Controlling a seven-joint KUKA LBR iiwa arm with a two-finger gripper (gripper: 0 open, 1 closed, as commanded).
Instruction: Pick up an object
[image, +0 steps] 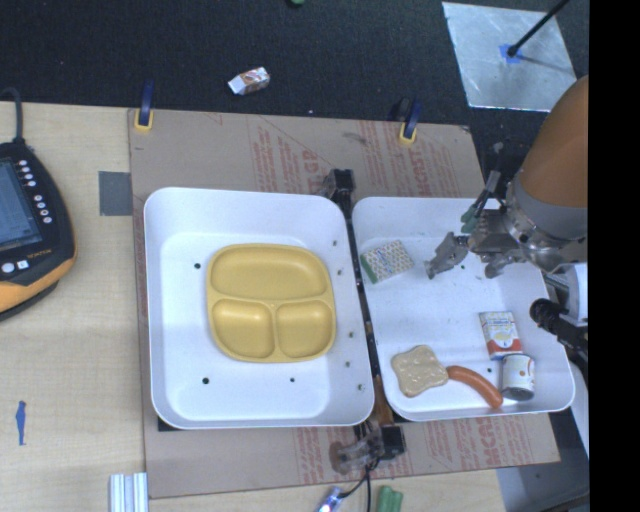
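You are looking at a robotics lab bench, not a home or kitchen. A sheet of cardboard (300, 150) is clamped to the pale wooden bench (70, 400) by two clips at the top centre of the frame. At the left edge lies a robot teach pendant (25, 235) with screen and orange trim. In the upper right, tape (512, 55) marks the dark carpeted floor (330, 50). Toy food lies in the right bin (440, 310).

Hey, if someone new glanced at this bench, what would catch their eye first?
Probably the yellow divided plate, alone in the middle of the left bin. Next, the arm's tool hanging over the right bin, near a green packet, with toast, a sausage and a small can along the near edge.
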